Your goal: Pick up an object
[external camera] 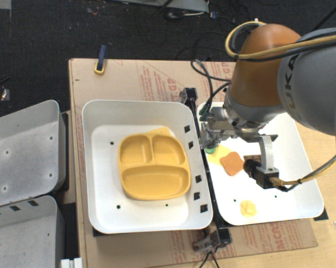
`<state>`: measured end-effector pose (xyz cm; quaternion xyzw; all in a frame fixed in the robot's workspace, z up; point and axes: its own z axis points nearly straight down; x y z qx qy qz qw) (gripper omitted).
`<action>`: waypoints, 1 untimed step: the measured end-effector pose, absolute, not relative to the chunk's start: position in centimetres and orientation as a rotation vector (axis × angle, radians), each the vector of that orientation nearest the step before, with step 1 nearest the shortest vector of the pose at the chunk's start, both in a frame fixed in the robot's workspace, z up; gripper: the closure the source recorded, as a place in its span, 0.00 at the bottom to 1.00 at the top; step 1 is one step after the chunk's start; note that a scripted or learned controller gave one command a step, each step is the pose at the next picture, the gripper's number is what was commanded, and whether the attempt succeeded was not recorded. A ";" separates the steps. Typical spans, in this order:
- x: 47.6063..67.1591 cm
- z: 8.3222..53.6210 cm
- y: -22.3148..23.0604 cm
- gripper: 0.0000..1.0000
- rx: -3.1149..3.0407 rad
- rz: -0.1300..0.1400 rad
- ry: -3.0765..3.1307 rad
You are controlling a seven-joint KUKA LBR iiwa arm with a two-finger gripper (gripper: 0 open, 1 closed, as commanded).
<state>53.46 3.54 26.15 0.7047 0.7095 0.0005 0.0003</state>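
Pincer (pixel 211 141): I cannot tell its state | orange piece (pixel 231 163) just beside it, yellow piece (pixel 247 207) farther off | nothing visibly lifted; I judge the pick undone

- Red print runs across the cardboard sheet (pixel 157 74) under the two bins, along its far edge and again along its near edge; the letters appear upside down or mirrored and cannot be made out as words.
- Large dark letters on the grey arm (pixel 310 77) read in part "UK"; the rest is cut off.
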 end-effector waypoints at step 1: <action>54.9 26.4 8.7 1.00 2.213 0.003 2.228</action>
